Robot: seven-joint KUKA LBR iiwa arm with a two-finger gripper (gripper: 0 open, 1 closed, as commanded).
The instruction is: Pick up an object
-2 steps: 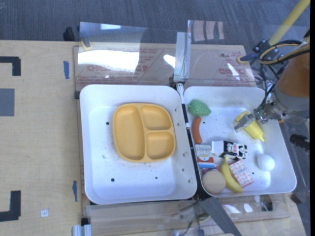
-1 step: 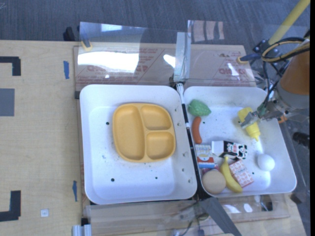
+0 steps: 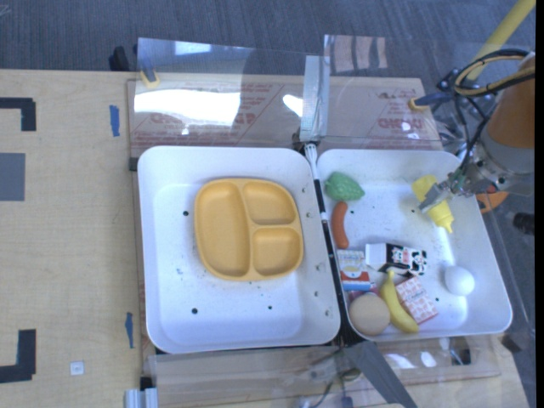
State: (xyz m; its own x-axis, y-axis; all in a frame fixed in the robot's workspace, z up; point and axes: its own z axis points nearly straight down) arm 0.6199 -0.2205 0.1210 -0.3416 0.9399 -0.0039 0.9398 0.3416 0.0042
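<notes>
Gripper (image 3: 440,195) low over the right bin (image 3: 486,253), near its far right side, reaching in from the right below the grey wrist and orange band. Fingers spread slightly, straddling the top of a yellow squeeze bottle (image 3: 437,204) lying in the bin; whether pressed against it, cannot tell. Elsewhere in the right bin: a green leafy piece (image 3: 344,186) at the far left corner, an orange sausage-shaped piece (image 3: 341,224) just below it along the left wall, a small red-and-white carton (image 3: 354,266), a black-and-white patterned box (image 3: 407,259), a banana (image 3: 396,303), a red-checked packet (image 3: 417,299) touching the banana, a tan round object (image 3: 369,314) at the near edge, and a white egg-like ball (image 3: 459,280) toward the right wall. Left bin (image 3: 170,253) alongside, touching at the shared centre rim, holding a yellow divided plate (image 3: 249,228). Both bins speckled with dark marks. Clear plastic panels (image 3: 221,92) upright behind the bins. Light wooden bench top (image 3: 59,228) with black corner markings and blue tape tabs. Blue-grey carpet (image 3: 255,7) beyond. Yellow and black cables (image 3: 484,58) at upper right.
</notes>
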